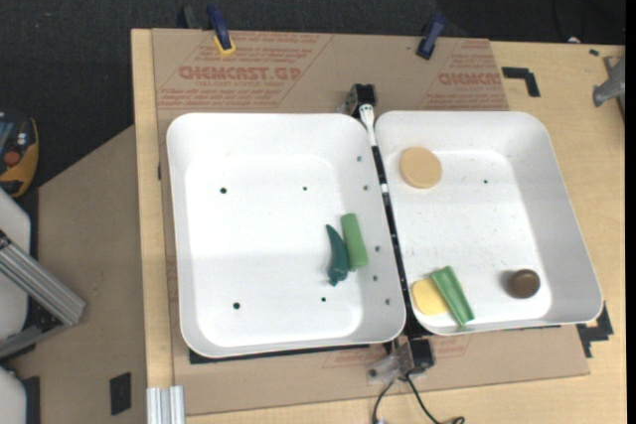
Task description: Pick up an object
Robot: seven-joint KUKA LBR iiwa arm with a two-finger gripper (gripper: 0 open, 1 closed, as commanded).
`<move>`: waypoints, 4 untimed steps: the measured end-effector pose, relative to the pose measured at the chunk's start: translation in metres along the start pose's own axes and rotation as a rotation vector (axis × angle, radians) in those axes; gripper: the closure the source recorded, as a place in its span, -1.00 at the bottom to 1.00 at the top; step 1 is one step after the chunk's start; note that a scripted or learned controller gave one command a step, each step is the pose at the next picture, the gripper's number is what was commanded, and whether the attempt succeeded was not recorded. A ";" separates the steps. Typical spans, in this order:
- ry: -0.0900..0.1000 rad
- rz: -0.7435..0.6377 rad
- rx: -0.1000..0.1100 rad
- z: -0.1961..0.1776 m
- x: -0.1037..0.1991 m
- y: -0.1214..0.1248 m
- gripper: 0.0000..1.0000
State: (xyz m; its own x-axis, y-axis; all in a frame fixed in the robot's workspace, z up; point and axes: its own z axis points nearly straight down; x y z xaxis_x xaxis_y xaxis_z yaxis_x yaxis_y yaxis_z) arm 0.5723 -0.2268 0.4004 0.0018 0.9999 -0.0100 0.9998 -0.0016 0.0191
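The left white bin (199,154) holds a light green block (353,240) with a darker teal piece (338,261) leaning against its left side, near the bin's right wall. In the right white bin (556,174) a tan round disc (420,167) lies at the back left. A yellow piece (426,298) sits at the front left with a green stick (453,296) lying across its right side. A small brown round object (523,284) rests at the front right.
Both bins sit on a brown cardboard sheet (298,65) held by two blue clamps (218,27) at the back. A grey metal piece (608,82) pokes in at the right edge. Black cable and a connector (407,357) lie at the front between the bins.
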 end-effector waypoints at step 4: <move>0.014 -0.007 0.028 0.007 0.072 -0.093 1.00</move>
State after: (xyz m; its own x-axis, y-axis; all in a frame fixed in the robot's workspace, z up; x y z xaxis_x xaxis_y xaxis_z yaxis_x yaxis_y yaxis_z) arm 0.4793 -0.1543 0.3904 -0.0054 1.0000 0.0040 0.9999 0.0055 -0.0089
